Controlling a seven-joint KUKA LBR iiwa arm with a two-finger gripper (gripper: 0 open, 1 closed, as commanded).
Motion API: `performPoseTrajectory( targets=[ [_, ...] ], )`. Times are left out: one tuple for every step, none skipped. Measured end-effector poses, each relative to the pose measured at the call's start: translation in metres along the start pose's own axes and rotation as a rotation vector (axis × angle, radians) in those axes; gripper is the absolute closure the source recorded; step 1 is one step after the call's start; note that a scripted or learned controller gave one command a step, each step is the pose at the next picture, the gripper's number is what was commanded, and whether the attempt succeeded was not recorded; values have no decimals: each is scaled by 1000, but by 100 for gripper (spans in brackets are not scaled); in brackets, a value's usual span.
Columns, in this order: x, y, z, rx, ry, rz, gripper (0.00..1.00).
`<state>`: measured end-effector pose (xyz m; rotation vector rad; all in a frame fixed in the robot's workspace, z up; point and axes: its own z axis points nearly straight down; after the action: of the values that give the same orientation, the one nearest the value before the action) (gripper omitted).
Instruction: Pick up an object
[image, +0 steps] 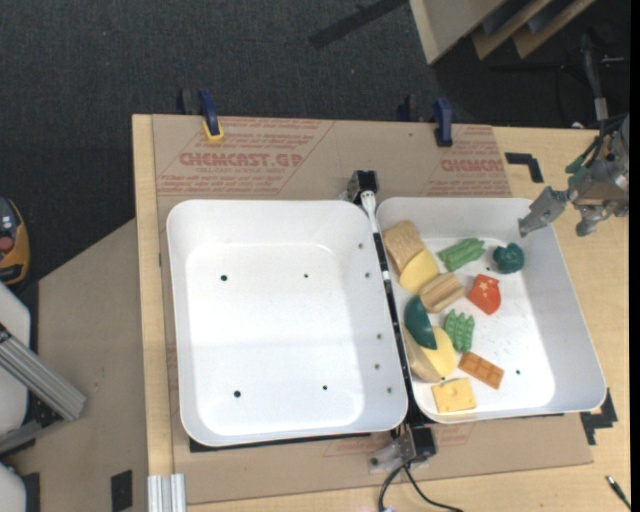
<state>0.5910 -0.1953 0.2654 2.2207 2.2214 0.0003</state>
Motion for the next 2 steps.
performPoseTrajectory(
  targets=[
    [8, -33, 185, 8, 4, 1, 0],
    [7, -31, 169, -3, -1, 1, 100]
  ],
)
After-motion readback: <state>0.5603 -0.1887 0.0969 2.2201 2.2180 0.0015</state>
